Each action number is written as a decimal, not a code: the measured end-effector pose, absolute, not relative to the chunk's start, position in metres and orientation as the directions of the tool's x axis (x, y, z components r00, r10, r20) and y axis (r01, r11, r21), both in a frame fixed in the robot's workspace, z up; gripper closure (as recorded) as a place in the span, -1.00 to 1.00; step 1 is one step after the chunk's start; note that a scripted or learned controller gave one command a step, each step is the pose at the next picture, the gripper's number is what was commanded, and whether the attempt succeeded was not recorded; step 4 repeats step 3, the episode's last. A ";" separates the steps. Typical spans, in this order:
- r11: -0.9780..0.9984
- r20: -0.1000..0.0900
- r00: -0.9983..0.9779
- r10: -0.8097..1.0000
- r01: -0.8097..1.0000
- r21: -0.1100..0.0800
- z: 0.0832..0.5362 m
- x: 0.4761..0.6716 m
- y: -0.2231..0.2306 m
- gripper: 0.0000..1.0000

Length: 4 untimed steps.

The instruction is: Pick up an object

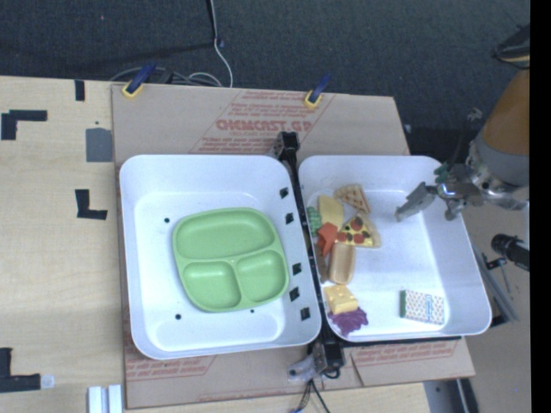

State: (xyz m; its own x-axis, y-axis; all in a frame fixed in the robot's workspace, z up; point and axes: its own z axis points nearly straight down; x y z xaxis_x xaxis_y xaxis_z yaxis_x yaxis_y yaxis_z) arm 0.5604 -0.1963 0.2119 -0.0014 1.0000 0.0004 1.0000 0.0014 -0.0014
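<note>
Purple grapes [349, 320] lie at the right bin's [448, 256] near edge, a yellow block [341, 298] just beyond them and a patterned packet [422, 306] off to their right. Farther along the bin's left wall sit a bun [342, 262], pizza slice [360, 230], cracker [352, 198] and red-and-green pieces [325, 234]. A green tray [230, 259] fills the left bin [142, 231]. The tool [430, 198] hangs over the right bin's far right, spread wide, holding nothing.

Green tray [229, 260] in left bin [138, 231]; toy food [342, 239] in right bin [461, 265].
</note>
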 end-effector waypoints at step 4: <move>0.004 -0.002 -0.004 1.000 1.000 0.003 0.096 0.669 -0.109 1.00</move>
